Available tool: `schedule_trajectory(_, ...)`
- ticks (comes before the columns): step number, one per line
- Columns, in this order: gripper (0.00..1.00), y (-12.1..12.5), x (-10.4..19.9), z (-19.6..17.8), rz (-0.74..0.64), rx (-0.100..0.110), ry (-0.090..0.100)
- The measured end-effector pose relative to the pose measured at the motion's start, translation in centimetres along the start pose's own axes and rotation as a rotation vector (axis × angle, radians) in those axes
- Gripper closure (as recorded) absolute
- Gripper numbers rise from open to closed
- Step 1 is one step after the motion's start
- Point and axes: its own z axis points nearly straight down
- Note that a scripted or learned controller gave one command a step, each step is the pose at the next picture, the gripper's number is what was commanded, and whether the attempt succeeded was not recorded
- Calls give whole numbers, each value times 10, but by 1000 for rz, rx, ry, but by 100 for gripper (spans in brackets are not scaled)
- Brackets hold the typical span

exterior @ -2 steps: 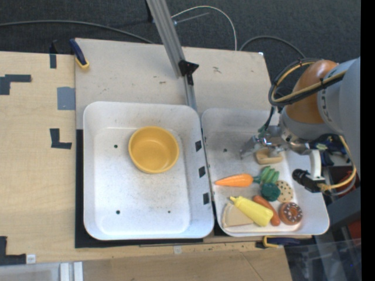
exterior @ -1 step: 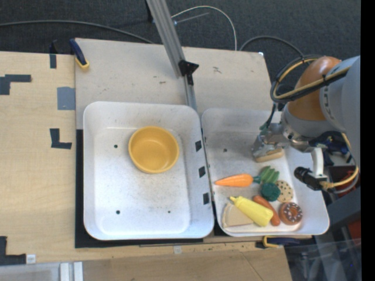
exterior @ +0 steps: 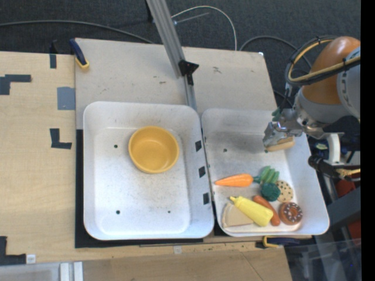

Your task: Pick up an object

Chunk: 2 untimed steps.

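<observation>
The arm [exterior: 328, 75] reaches in from the right, its orange band above the wrist, and the tool [exterior: 279, 138] hangs over the right bin [exterior: 234, 133], close to that bin's right wall and about halfway along it. Just under the metal fingers sits a small tan piece [exterior: 280, 146], flat and pale like a wooden block, with its long axis running left to right and tilted a little. It touches the fingertips, but whether it is pinched between them or merely lying under them cannot be told from this angle, nor how far the fingers are spread.

The other things in the right bin lie grouped at its near right corner, apart from the tool. A toy carrot [exterior: 234, 181] lies with its long axis left to right, the pointed end to the left and the green top [exterior: 267, 175] to the right. Near it is a dark green broccoli piece [exterior: 270, 191], and beside that a pale speckled cookie [exterior: 285, 189]. A yellow bottle [exterior: 253, 209] lies on its side, slanting from far left to near right, its nozzle at the far left; it rests partly on a beige slice [exterior: 233, 216]. A brown donut [exterior: 290, 213] sits at the near right, with a small orange-red piece [exterior: 267, 207] between it and the bottle.

The left bin [exterior: 105, 168] holds a yellow bowl [exterior: 153, 149], upright, in its far half.
</observation>
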Motion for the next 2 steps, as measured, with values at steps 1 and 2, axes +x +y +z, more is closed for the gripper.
schedule_trajectory(1, 100, 6, -6, -46, 0, 0, 0)
schedule_trajectory(2, 100, 7, -6, -94, 0, 1, 0)
